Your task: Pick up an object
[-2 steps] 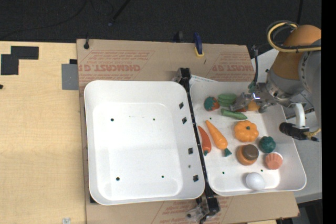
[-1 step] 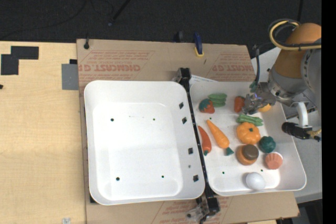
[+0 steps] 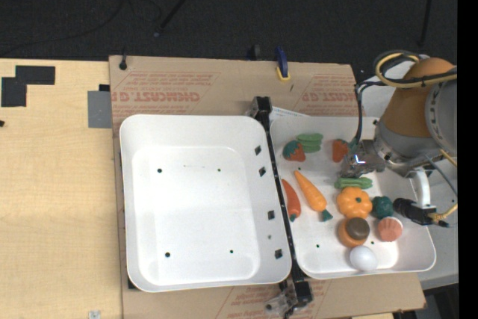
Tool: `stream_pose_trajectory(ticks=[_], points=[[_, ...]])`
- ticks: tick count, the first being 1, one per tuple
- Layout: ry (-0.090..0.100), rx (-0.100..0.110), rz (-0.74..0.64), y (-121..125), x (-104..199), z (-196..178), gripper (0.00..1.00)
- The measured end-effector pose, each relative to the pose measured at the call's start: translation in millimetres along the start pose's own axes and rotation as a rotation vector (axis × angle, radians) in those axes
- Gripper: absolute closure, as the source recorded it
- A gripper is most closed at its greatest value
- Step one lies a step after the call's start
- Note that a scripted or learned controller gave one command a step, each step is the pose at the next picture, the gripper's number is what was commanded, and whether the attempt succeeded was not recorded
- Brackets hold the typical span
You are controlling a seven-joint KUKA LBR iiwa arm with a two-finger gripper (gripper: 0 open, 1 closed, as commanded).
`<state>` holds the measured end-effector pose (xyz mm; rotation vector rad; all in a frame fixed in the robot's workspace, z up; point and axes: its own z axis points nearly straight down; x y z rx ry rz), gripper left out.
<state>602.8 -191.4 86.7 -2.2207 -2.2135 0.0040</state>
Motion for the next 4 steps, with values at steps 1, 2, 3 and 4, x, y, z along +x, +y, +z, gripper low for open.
stream_pose_trajectory(ticks=[1, 2, 3, 4], points=[[-0.001, -0.002, -0.003, -67.0, 16.4, -0.9, 1.00], [-0.003, -0.006, -0.004, -36.4, -9.4, -1.1, 1.00], [-0.004, -0.013, -0.007, 30.4, -0.6, -44.9, 1.00], [0.000, 0.000, -0.001, -70.4, 59.6, 1.2, 1.00]])
